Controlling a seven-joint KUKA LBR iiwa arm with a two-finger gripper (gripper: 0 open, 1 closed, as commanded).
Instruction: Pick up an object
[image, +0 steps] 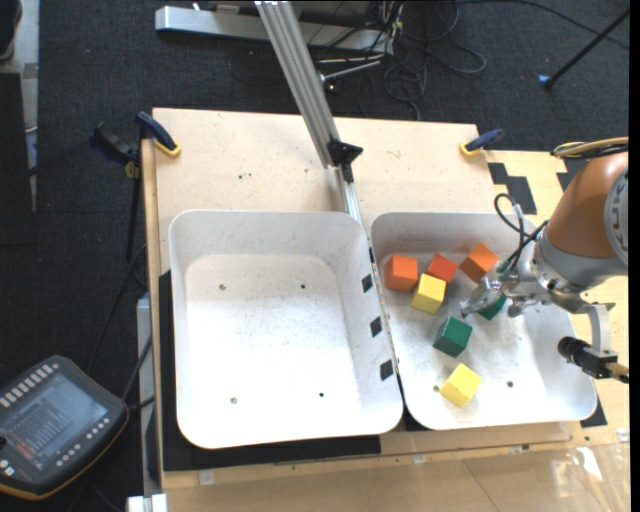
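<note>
The right bin (560, 400) holds several small cubes. Orange ones lie at the back (402, 272) (480, 262), with a red cube (441, 268) between them. A yellow cube (430, 293) sits just in front of them. Nearer the front are a green cube (453, 335) and another yellow cube (461, 384). My gripper (492, 298) reaches in from the right, low over the bin's middle. A small dark green block (491, 309) shows right at its tip, partly hidden by it. Whether the block is held cannot be made out.
The left bin (190, 300) sits beside the right one, sharing a middle wall (378, 310). A slanted metal rail (305, 80) runs down to the bins' back edge. Blue-and-yellow clamps (160, 135) (482, 141) grip the board's far corners. A pendant (50, 425) lies at lower left.
</note>
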